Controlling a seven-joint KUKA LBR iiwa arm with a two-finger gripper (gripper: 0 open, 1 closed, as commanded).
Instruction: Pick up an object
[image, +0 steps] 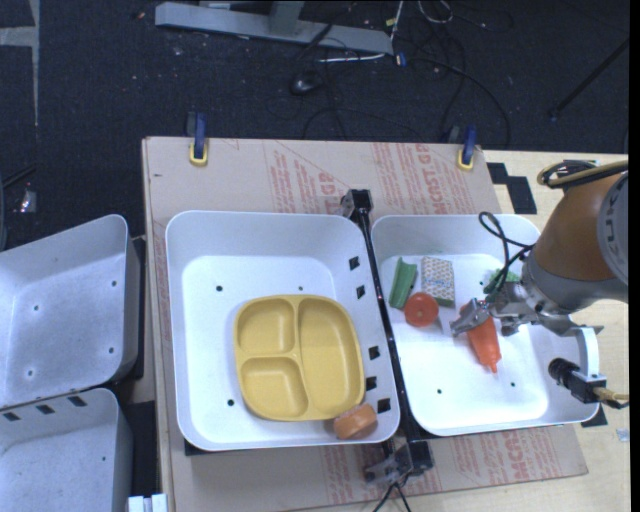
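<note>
The right bin (520, 400) holds several small items: a green pod-shaped piece (402, 281), a speckled grey block (437, 277), a red round piece (422, 309) and an orange carrot-shaped piece (486, 346). My gripper (470, 322) is low in this bin, reaching in from the right. Its tip sits right at the upper end of the orange carrot and just right of the red piece. I see nothing lifted off the bin floor.
The left bin (200, 260) holds a yellow divided plate (298, 356) and an orange-brown lump (355, 422) at its front rim. A black divider (378, 310) separates the bins. The arm's orange wrist band (580, 235) hangs over the right bin's right side. Spare white bins (60, 300) lie left.
</note>
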